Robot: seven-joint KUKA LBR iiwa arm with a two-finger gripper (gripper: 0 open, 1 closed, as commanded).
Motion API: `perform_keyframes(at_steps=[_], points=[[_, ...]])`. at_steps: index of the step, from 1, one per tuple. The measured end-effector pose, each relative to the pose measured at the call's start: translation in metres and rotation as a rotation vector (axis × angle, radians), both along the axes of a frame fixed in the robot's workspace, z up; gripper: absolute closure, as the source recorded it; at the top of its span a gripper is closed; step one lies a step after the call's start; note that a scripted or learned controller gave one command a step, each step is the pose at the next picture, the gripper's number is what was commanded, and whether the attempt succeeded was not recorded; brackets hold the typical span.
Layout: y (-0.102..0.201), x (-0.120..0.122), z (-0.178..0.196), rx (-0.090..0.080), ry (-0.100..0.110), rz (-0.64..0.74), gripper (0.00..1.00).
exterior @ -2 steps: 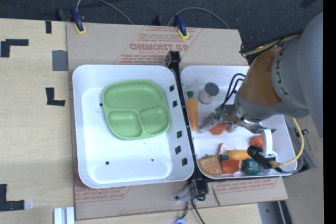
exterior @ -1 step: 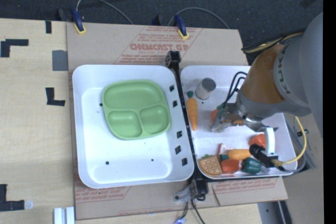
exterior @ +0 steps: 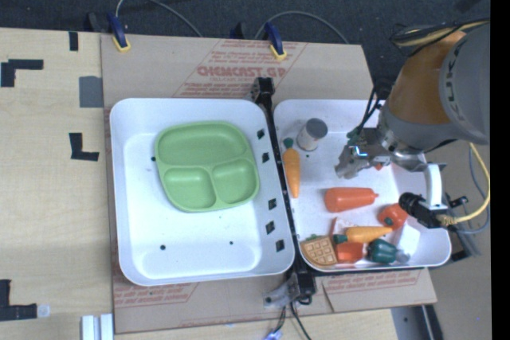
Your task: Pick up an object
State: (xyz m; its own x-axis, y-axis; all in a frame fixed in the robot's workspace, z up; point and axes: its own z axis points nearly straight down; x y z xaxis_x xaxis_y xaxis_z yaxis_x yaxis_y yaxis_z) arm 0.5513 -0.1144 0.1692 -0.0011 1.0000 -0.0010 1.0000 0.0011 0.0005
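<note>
My gripper [exterior: 351,160] hangs over the middle of the right bin [exterior: 351,111], with the grey arm and its orange band [exterior: 418,91] reaching in from the right. Just below it lies a red-orange toy carrot [exterior: 351,198]. To its left, a grey-capped cylinder [exterior: 311,133] stands upright. A slim orange carrot [exterior: 292,173] lies along the bin's left wall. Nothing shows between the gripper and the bin floor.
At the right bin's front edge sit a waffle piece [exterior: 319,251], a red piece [exterior: 348,252], a yellow-orange carrot [exterior: 366,233], a green piece [exterior: 381,252] and a red piece [exterior: 393,215]. The left bin [exterior: 135,235] holds a green divided plate [exterior: 209,166].
</note>
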Motion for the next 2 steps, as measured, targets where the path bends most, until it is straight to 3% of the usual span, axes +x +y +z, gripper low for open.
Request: perform_keyframes(at_steps=[1,2], points=[[0.000,0.000,0.000,0.000,0.001,0.000,0.00],[-0.001,-0.035,-0.083,0.001,-0.001,0.000,0.00]])
